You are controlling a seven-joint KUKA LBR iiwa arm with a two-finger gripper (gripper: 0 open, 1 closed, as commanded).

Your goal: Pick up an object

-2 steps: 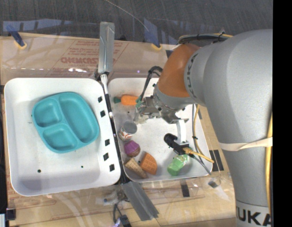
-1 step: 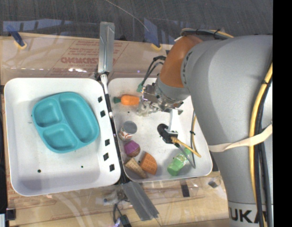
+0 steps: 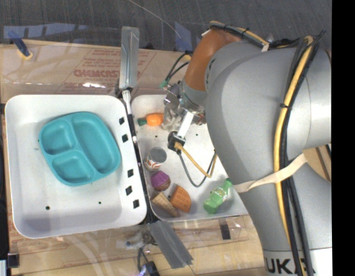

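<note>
tool (image 3: 173, 118): state unclear | carrot (image 3: 154, 119) beside it, near right bin (image 3: 144, 105) far rim

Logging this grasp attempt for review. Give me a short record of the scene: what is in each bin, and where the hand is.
left bin: teal divided plate
right bin: orange carrot-like toy, small can, purple toy, two cone-shaped toys, green bottle
hand: low over the right bin's upper part, beside the orange toy
grip: cannot tell
</note>
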